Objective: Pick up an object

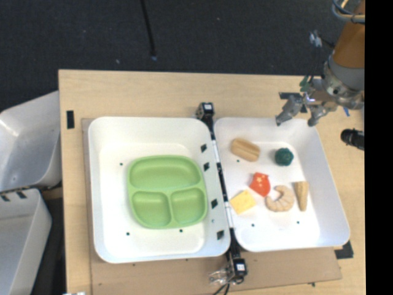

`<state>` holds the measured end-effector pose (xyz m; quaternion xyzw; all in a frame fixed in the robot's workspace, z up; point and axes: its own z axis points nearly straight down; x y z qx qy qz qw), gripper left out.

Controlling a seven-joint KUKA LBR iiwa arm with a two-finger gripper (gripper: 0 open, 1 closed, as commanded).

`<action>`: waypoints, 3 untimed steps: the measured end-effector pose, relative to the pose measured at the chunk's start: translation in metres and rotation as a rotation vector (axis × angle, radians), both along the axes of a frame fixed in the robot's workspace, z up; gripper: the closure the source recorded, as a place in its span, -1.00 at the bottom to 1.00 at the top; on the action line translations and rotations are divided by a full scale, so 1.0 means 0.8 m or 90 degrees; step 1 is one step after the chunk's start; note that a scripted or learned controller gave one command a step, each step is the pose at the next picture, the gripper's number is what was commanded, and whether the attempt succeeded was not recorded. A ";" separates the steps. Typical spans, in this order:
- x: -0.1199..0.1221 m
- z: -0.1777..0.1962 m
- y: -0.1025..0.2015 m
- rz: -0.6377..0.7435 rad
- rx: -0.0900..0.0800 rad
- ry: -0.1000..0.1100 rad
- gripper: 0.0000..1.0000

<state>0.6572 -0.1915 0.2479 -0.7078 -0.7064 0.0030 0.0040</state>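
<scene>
Wooden table (153,91) is carrying 2 bins, and the end effector (301,112) is hovering spread wide over the right bin (319,226), nothing grasped yet.

I am seeing a green tray (166,192) lying flat in the left bin (104,165), three compartments facing up. That bin is sitting against the right bin (276,232) on the bench (153,91). White tubs (27,140) are standing beside the bench.
</scene>
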 end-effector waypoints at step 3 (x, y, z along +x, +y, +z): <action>0.011 -0.129 -0.014 0.001 -0.002 -0.004 -1.00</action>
